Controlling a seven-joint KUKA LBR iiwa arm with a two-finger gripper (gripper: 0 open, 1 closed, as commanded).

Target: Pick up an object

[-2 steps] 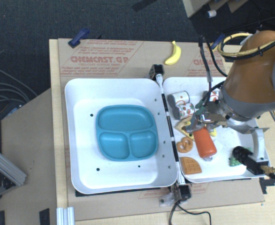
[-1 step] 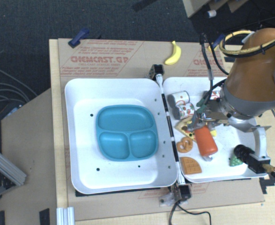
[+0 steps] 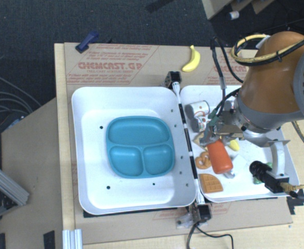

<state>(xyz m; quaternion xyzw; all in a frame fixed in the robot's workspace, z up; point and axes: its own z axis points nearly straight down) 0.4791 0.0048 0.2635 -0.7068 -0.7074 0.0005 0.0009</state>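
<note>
My gripper (image 3: 212,134) hangs low over the left part of the right bin (image 3: 256,193), under the big orange wrist. Just below it lies an orange-red cylinder (image 3: 220,157), slanted, its top end close to the gripper. Whether they touch is hidden. A brown pretzel (image 3: 202,161) sits against the cylinder's left side. A tan waffle piece (image 3: 211,182) lies at the bin's front. A small yellow piece (image 3: 234,145) peeks out to the right of the cylinder. A grey and white object (image 3: 196,111) lies near the bin's back left.
The left bin (image 3: 90,113) holds a blue divided plate (image 3: 140,145). A yellow banana (image 3: 191,60) lies on the cardboard behind the bins, and a blue object (image 3: 86,42) sits at the bench's back left edge. Black clips join the bins at the middle.
</note>
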